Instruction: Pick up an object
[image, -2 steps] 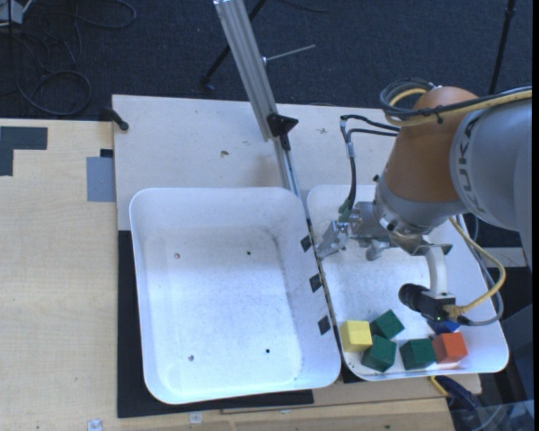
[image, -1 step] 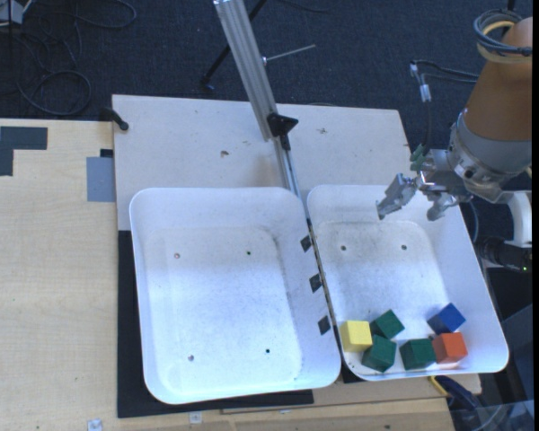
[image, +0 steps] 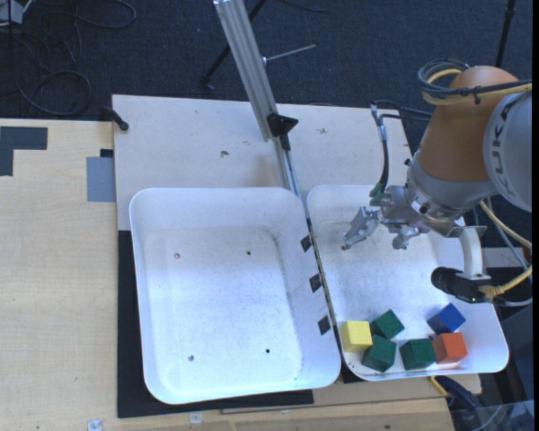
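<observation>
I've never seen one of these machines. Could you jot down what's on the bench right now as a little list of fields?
arm: grey with an orange band, reaching in from the right
gripper: above the bare upper part of the right bin, nothing seen between its fingers
right bin: six blocks clustered at its near end
blocks: yellow block, three green blocks, blue block, orange block
left bin: white, beside the right bin
task state: no block picked up yet
</observation>
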`<state>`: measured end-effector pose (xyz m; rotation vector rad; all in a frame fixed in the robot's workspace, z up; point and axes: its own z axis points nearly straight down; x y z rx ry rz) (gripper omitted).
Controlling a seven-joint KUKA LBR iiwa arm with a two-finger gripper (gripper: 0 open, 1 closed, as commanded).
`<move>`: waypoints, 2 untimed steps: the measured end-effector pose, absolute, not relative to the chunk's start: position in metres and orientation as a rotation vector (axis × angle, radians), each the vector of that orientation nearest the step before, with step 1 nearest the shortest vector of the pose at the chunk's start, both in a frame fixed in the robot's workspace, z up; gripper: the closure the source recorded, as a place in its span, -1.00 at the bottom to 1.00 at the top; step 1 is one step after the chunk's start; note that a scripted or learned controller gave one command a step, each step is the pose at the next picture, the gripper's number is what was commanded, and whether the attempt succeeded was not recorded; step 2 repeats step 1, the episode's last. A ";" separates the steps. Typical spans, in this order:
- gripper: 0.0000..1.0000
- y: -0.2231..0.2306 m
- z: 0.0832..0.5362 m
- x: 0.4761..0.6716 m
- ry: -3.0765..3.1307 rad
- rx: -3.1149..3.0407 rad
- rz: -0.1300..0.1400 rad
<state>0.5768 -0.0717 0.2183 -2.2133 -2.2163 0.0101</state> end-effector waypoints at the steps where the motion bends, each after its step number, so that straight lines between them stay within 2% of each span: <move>1: -1.00 -0.055 0.188 0.566 -2.219 -2.215 0.007; 2: -1.00 -0.055 0.188 0.566 -2.219 -2.215 0.007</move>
